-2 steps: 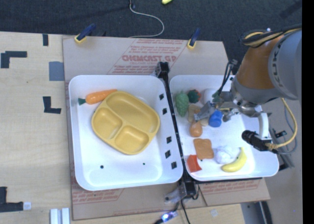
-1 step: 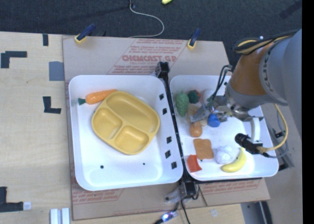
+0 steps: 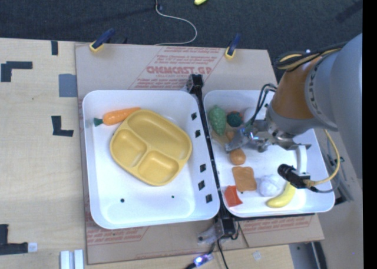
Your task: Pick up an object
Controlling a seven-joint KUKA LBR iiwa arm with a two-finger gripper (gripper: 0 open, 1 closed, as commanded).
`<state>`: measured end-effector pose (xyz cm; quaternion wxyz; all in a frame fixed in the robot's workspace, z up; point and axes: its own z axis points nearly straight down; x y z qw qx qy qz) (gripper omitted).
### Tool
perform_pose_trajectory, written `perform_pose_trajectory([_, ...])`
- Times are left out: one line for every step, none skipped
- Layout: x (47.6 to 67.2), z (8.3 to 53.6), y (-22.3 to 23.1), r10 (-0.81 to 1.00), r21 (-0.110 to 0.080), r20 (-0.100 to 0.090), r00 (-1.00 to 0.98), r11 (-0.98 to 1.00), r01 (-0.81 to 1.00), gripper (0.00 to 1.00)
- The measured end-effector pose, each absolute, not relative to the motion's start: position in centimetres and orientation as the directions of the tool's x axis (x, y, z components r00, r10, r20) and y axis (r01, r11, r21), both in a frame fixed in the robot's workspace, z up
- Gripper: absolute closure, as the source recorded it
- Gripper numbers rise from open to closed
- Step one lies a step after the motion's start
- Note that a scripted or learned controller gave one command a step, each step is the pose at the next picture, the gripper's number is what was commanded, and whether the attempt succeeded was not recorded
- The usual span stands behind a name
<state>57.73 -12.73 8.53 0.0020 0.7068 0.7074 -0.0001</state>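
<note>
1. Hovering low in the right bin (image 3: pixel 321 206), my gripper (image 3: pixel 237 142) sits over the left half of the clutter; whether my jaws are apart or together, I cannot tell from this angle.
2. Closest candidate: the small orange ball (image 3: pixel 237 157), just beside me at 6 o'clock. That looks like the object to go for.
3. At 11 o'clock, near me, a knobbly green piece (image 3: pixel 218 118) and a dark green ball (image 3: pixel 234 119) crowd together. I judge them riskier, since one could get nudged while closing on the other.
4. Further along 6 o'clock lie a tan square (image 3: pixel 243 178) and a red wedge (image 3: pixel 232 196), both flat and likely hard to get under.
5. Out at 4 o'clock, a white ball (image 3: pixel 269 186) touches a banana (image 3: pixel 281 196).
6. Well apart at 9 o'clock, the left bin (image 3: pixel 94 162) holds a yellow divided plate (image 3: pixel 152 146) and a carrot (image 3: pixel 121 116).
7. To do this well: centre squarely over the orange ball, come straight down, straddle its widest part, and close gently because round things squirt out.
</note>
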Motion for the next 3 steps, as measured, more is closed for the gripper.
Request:
perform_pose_trajectory([57.6,9.5,-12.6,1.0,-0.001,0.0,-0.002,0.002,1.0,1.0])
perform_pose_trajectory([58.4,15.5,-12.2,1.0,0.004,-0.001,-0.002,0.002,1.0,1.0])
perform_pose_trajectory([59.5,20.7,-12.2,1.0,0.005,-0.001,-0.002,0.002,1.0,1.0])
